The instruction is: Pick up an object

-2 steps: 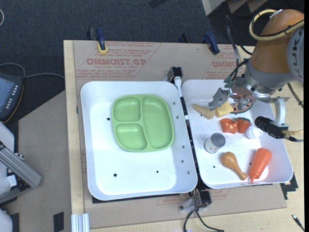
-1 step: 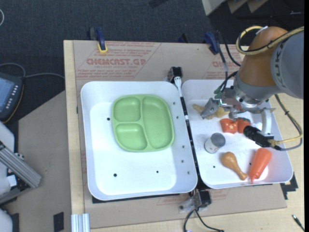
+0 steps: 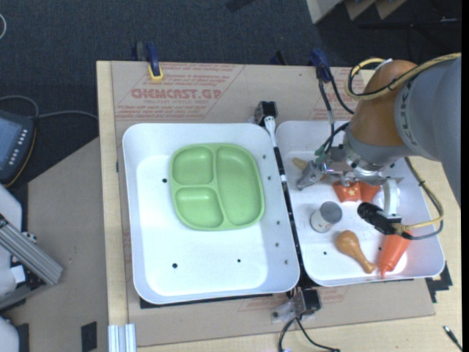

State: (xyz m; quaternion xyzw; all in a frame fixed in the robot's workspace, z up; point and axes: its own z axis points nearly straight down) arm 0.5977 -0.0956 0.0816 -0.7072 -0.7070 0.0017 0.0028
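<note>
Far left of the pincer (image 3: pixel 350 173): one smooth green three-compartment plate (image 3: pixel 218 186) in the left bin (image 3: pixel 139 218). Right bin (image 3: pixel 322 259): one grey round knob (image 3: pixel 327 215) just below-left of it, one tan pear-shaped drumstick (image 3: pixel 352 248) below, one orange block (image 3: pixel 350 191) directly beneath, one carrot (image 3: pixel 392 253) below-right. Pincer state: cannot tell.
</note>
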